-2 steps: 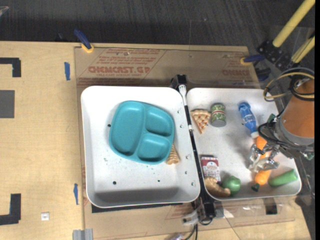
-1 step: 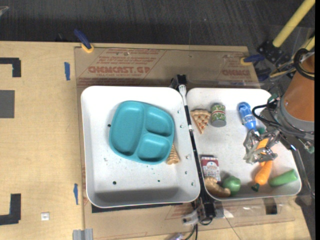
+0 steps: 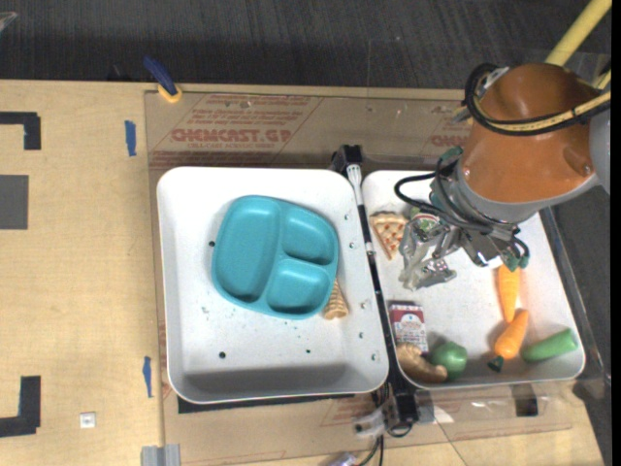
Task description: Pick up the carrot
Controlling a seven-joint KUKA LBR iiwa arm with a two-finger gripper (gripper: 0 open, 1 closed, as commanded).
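Orange-banded arm [image 3: 529,134] overhead, pincer [image 3: 427,260] spread, holding nothing, carrot [image 3: 507,292] beside

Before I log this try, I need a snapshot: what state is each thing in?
Gripper: hanging over the right bin, nothing visibly held.
Carrot: lying loose in the right bin.
Blue tray: right side up in the left bin.
Pizza slice: flat by the divider.

**Even overhead light, soft focus**

Bright, diffuse light falls from above. The white bins [image 3: 184,260] look slightly washed out, with faint shadows under their near rims. Detail is soft throughout, grainy, and the dark floor at the top is murky.
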